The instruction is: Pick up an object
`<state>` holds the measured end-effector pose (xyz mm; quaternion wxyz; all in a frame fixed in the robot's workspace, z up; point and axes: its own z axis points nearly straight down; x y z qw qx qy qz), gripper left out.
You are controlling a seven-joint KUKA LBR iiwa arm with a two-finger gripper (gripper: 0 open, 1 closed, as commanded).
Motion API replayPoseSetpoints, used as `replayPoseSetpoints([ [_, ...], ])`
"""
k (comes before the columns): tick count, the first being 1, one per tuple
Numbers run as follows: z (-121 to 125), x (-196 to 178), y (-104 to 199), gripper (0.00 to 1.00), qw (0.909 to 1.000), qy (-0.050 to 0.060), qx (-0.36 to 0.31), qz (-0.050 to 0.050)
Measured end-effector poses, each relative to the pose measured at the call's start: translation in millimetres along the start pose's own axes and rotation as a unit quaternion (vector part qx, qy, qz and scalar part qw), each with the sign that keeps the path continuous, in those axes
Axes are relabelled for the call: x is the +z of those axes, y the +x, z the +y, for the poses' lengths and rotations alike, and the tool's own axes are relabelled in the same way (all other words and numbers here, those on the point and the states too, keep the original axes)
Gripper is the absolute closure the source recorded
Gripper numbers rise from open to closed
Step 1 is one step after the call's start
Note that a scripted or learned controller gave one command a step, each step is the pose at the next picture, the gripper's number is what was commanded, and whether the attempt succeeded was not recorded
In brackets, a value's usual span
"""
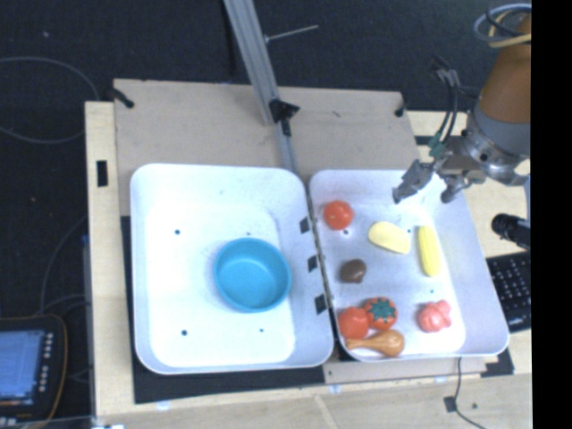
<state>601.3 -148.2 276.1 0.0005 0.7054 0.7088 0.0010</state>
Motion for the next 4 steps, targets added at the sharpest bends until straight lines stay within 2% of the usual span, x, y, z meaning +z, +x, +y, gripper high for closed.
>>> replayPoseSetpoints([
  [2,-13.7,95.9,0.3,0.00,1.0000,0.003,0.004,-0.002],
  [3,-17.2,159.1,-3.1,0.00,1.0000,0.003,0.003,-0.002],
  [4,-14.6,142.9,-2.0,1.00,1.0000,-0.001,0.005,0.000],
])
